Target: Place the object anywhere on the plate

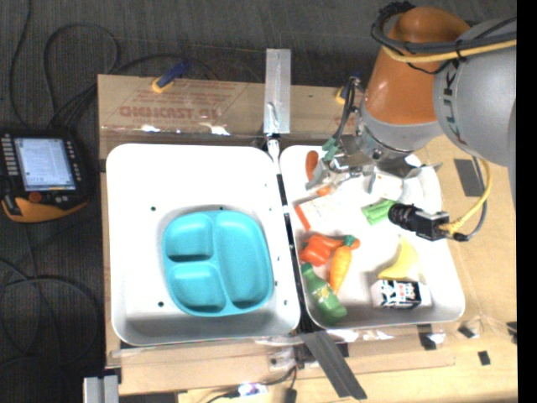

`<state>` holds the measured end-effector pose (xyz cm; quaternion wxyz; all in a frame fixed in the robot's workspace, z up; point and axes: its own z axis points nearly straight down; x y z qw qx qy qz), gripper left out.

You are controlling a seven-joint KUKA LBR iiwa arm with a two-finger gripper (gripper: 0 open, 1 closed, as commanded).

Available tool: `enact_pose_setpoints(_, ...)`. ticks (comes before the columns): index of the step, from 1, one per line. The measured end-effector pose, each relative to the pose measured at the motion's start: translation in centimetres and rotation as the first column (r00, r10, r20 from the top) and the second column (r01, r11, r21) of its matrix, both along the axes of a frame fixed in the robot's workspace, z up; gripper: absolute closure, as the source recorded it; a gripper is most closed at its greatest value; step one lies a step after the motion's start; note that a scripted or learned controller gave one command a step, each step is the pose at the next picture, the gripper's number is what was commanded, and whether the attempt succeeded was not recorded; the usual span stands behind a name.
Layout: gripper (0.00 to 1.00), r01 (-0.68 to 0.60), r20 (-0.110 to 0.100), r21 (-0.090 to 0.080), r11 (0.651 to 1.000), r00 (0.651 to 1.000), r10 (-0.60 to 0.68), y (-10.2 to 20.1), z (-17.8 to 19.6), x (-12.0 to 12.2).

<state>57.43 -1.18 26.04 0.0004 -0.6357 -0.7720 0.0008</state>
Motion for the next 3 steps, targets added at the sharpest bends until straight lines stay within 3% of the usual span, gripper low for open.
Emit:
enact_pose_setpoints(1,1.0,-0.017,-0.005,0.001,1.0,1.0,0.017,6.5,-7.9,-5.7)
enact_pose_setpoints(2,1.0,0.245,-0.005,-0.001,0.969,0.969,-0.245,7.6,-7.9,-7.4)
enact_pose_setpoints(3,0.0,0.246,-0.005,-0.001,0.969,0.969,-0.246,7.5,-7.9,-7.4)
